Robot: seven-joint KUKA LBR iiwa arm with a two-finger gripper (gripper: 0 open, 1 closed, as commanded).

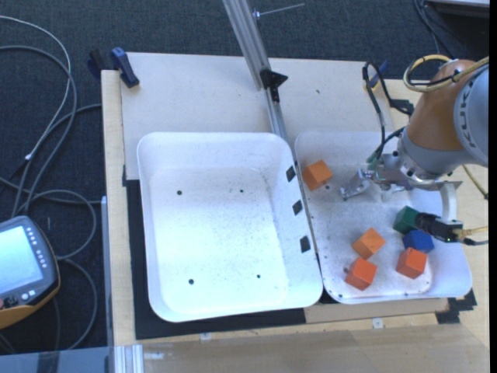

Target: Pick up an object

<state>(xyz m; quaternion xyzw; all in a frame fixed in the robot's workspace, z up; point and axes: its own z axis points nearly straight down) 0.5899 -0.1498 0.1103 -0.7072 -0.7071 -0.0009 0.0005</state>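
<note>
1. Far left, off the bench: a handheld pendant (23, 266) with a lit screen lies on dark carpet, cables looping around it.
2. Bench top (194, 92), pale board. A blue clamp (124, 66) sits at its upper-left corner.
3. Left bin (155, 154): white, shallow, speckled with dark flecks and a few small holes.
4. A slanted aluminium rail (248, 45) runs from the top edge down to the seam between the two bins; small black clips mark that seam.
5. Right bin (330, 142): holds the blocks. One orange block (317, 174) lies alone in the upper-left part, near the seam.
6. Lower part of the right bin: an orange block (370, 242), a red-orange block (361, 273) just below it, another red-orange block (411, 263) to the right.
7. A blue block (419, 240) touches the top of that last block; a green block (406, 219) sits just above the blue, partly hidden by black hardware.
8. Gripper (353, 186): low over the bin floor, between the lone orange block and the cluster, touching no block. Cannot tell whether it is spread or closed; nothing visibly held.
9. Arm (446, 127), grey with orange band, reaches in from the right.
</note>
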